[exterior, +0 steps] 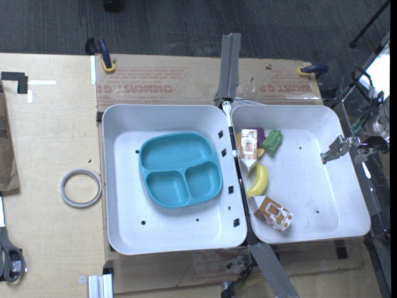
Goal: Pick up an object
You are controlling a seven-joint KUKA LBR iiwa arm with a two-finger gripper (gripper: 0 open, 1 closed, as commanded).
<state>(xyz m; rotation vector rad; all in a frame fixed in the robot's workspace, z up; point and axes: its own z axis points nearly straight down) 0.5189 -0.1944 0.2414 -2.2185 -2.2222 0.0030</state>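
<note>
Banana (258, 182) apart from hand (338, 148)

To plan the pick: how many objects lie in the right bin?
5, all near its left wall: carton, purple piece, green toy, banana, box. More may hide beneath.

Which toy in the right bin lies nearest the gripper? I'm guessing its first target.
The orange-and-white box at the bottom looks closest to the gripper, narrowly; banana and green toy lie leftward.

The brown paper bag (7, 143) is running off the left edge. The metal scissors (10, 261) are being cut off there too. Print on the small orange-and-white carton (273, 213) is staying too small to read.
</note>
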